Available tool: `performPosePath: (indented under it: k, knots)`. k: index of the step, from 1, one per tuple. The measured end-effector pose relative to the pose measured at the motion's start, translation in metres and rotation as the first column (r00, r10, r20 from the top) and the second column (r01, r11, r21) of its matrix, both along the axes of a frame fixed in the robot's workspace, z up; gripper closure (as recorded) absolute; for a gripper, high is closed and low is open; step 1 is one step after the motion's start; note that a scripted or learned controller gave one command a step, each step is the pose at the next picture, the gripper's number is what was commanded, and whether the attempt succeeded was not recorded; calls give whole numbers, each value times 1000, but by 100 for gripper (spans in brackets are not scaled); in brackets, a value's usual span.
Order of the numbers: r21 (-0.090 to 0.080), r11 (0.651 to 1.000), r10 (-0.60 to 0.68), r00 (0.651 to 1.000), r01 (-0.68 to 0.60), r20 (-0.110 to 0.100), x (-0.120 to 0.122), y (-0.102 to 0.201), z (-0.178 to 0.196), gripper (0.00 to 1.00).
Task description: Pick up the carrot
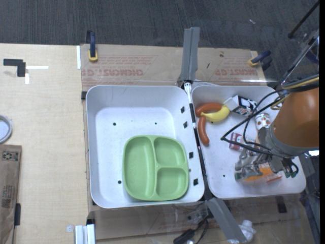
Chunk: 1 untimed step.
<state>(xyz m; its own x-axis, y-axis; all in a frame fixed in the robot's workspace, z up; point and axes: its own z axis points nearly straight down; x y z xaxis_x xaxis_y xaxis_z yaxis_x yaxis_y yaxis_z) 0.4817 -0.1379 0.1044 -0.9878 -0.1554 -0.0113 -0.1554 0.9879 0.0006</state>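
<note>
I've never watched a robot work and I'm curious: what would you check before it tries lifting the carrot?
1. Carrot in sight: ok, a bit of orange shows at the right bin's near edge.
2. Tool over the carrot: ok.
3. Carrot between the tool's tips: cannot tell.
4. Banana and sausages out of the way: ok, they lie apart.
5. Green plate out of the way: ok, in the left bin.

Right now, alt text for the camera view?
The gripper is low in the right bin over an orange carrot. A banana and sausages lie behind; a green divided plate sits in the left bin.
</note>
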Motion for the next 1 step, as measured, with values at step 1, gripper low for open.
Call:
performPosePath:
  k: [1]
  knots:
    - [-2, 928, 373, 928, -373, -6, 17, 59, 98, 100]
